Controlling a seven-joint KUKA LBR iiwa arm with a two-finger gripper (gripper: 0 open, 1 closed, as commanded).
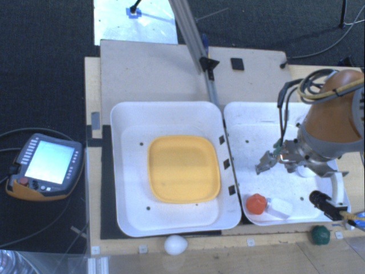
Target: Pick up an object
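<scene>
Arm [333, 116] bent over right bin [251, 124]

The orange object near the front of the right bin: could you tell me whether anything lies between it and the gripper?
Nothing visible does. The gripper hangs over bare floor of the right bin, and the orange object lies nearer the front edge, with a clear-looking item touching its right side, not in between.

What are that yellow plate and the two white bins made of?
The yellow plate looks like matte plastic: even colour, soft rounded rim, no glare. The white bins seem to be smooth moulded plastic too, with rounded corners, though coated metal can't be ruled out.
</scene>
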